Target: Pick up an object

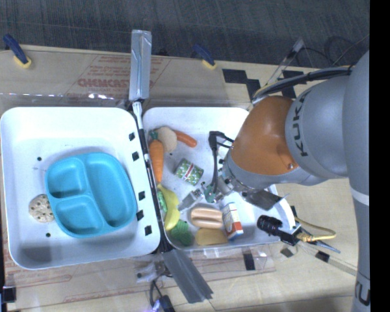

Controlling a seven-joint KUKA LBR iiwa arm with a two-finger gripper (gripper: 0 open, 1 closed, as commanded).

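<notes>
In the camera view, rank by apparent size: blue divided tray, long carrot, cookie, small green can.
1. blue divided tray
2. long carrot
3. and 4. cookie and small green can look alike; no ranking.

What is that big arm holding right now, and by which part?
It cannot be told. The end effector hangs low in the right bin among the toy food, beside a hot dog, with the arm's wrist covering it.

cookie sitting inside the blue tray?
No. The cookie lies on the left bin floor, just outside the blue tray's left edge.
</notes>
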